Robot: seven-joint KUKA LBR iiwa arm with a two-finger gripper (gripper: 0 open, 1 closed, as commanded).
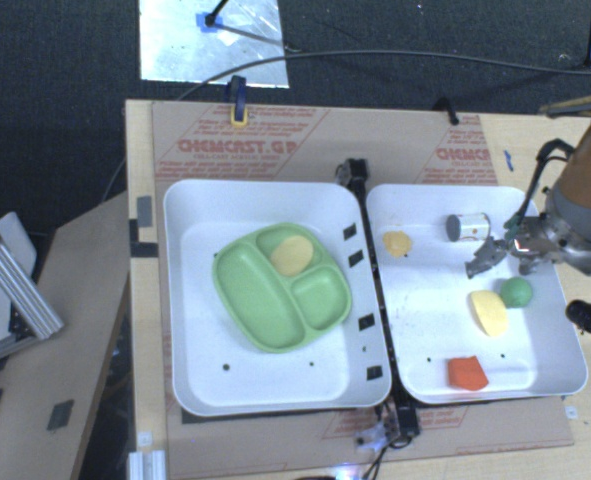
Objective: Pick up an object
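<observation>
Orange block [467, 373] lies nearest in the right bin [415, 368], with a yellow piece [490, 313] and green ball [517, 291] touching just beyond it. Above them the hand [487, 258] hovers with fingers apart, gripping nothing; a grey cylinder [467, 227] and small yellow disc [397, 242] lie farther back. Left, a green divided plate [265, 303] carries a yellow object [293, 256].

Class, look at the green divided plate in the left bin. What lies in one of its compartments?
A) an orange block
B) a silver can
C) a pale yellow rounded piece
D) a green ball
C: the pale yellow piece sits in an upper compartment of the green plate, while the other listed things lie in the right bin.
</observation>
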